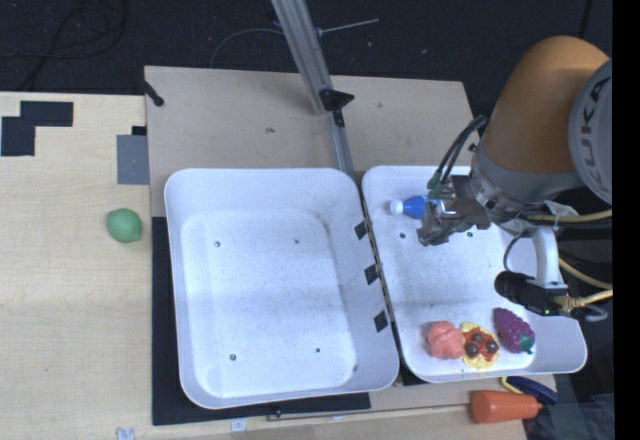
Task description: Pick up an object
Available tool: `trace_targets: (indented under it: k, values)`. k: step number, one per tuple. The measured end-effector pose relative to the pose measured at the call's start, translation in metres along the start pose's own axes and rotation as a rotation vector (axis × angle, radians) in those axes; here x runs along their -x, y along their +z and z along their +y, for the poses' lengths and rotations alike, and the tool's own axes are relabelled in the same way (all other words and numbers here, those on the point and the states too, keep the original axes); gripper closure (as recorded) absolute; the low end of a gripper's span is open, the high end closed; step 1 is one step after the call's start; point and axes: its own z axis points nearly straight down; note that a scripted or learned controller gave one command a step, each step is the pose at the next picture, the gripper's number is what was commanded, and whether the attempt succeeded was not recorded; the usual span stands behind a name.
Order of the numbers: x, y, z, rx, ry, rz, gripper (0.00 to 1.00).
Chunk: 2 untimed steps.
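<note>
Blue bottle [411, 207] half behind fingers [434, 233]

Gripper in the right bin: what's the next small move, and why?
Probably nudge toward the blue-and-white object and lower. The gripper sits just beside it near the right bin's far edge; the other toys lie across the bin, at its near edge.

The grey arm [560, 128] was reached in from the right, its orange band uppermost, and the gripper [437, 228] was held low over the right bin [450, 308].
</note>
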Motion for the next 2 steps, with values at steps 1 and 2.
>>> trace_targets:
  k: [1, 2]
  values:
    - [-0.046, 0.013, 0.004, -0.001, 0.001, -0.001, 1.0]
    - [-0.093, 0.023, 0.007, -0.001, 0.0, 0.0, 1.0]
